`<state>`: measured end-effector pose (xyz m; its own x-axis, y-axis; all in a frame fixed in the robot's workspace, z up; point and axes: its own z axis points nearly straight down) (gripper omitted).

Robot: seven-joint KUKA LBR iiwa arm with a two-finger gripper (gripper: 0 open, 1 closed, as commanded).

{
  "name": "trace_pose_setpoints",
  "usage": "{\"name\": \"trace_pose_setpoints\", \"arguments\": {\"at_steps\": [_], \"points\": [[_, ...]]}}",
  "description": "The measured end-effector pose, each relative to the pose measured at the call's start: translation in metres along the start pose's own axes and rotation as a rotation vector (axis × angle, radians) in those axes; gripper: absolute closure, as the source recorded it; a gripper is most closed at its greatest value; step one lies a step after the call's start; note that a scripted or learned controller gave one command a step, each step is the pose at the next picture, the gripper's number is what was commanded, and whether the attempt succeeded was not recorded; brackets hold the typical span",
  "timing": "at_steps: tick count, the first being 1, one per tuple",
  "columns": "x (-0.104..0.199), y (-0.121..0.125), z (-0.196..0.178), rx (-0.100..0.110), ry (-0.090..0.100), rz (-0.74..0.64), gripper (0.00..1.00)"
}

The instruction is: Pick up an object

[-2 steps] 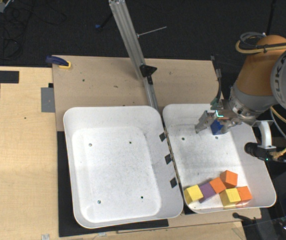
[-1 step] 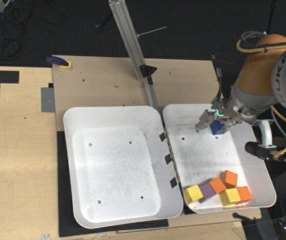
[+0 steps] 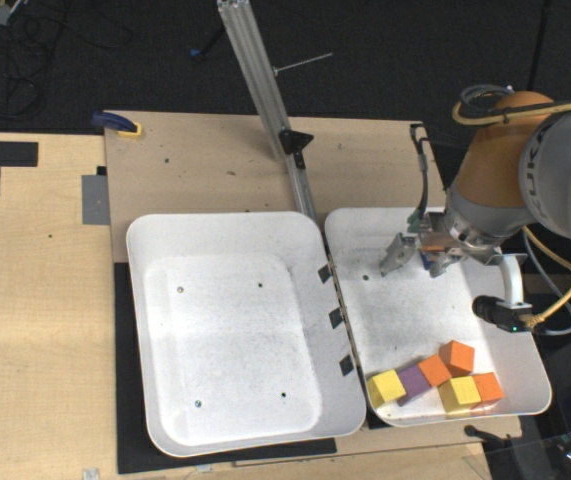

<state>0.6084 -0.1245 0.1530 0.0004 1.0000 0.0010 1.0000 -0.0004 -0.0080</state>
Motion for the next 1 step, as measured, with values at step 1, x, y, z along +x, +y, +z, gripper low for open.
{"name": "trace_pose_setpoints", "arguments": {"at_steps": [1], "points": [[0.0016,-0.0016,0.0438,0.001,0.001,0.001,0.00]]}}
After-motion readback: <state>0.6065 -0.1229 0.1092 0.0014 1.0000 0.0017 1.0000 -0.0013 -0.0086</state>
